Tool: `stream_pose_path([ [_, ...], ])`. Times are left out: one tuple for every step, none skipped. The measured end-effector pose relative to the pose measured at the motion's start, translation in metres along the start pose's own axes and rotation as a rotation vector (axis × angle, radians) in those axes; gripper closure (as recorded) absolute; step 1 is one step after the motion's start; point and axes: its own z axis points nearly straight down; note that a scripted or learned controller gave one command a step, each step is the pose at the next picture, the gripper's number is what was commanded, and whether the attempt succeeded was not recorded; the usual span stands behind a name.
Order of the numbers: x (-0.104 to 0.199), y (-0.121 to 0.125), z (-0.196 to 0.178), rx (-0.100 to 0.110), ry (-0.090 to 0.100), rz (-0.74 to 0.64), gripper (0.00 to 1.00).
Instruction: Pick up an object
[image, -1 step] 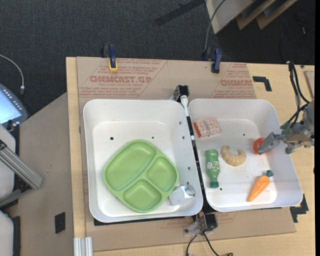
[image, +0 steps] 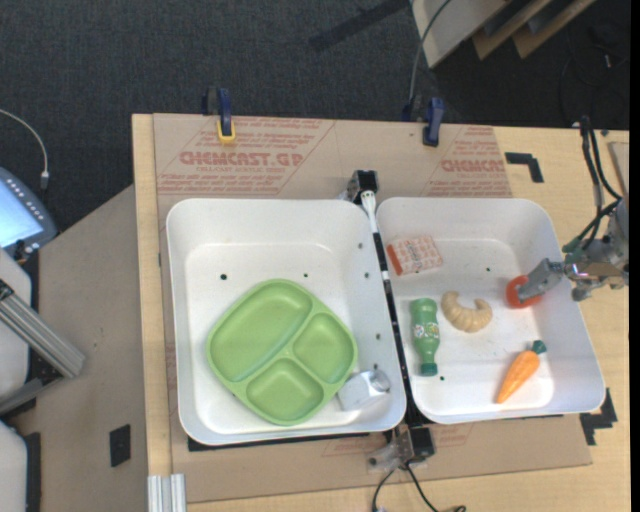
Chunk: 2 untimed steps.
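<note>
The gripper (image: 535, 284) reaches in over the right edge of the right bin (image: 560, 240). Its tip is right at a small red thing (image: 518, 293), maybe a toy tomato, that sits near that right edge. I cannot tell if the gripper is grasping the red thing or is only touching it, and I cannot tell if it is clenched or let go.

Near the middle of the right bin lies a tan croissant (image: 468, 312), curved like a moon. Just beside it, close to the left edge of this bin, lies a green bottle (image: 425, 336) on its side. By the near right corner lies an orange carrot (image: 520, 374) with a green top, tilted. Near the far left corner lies a small packet (image: 414, 254) in red and white.

The left bin (image: 190, 250) sits right beside the right one. A big green plate (image: 282, 350) with three parts lies in it, toward the near edge. A small clear cup (image: 362, 388) lies at the near right corner of this bin, touching the plate's edge.

Both bins rest on a brown board (image: 155, 300). Two blue clamps (image: 224, 112) grip its far edge.
</note>
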Motion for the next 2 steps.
stream_pose_path([
  [0.003, 0.003, 0.044, 0.006, 0.003, 0.000, 0.00],
  [0.002, 0.003, 0.107, 0.007, 0.003, 0.000, 0.00],
])
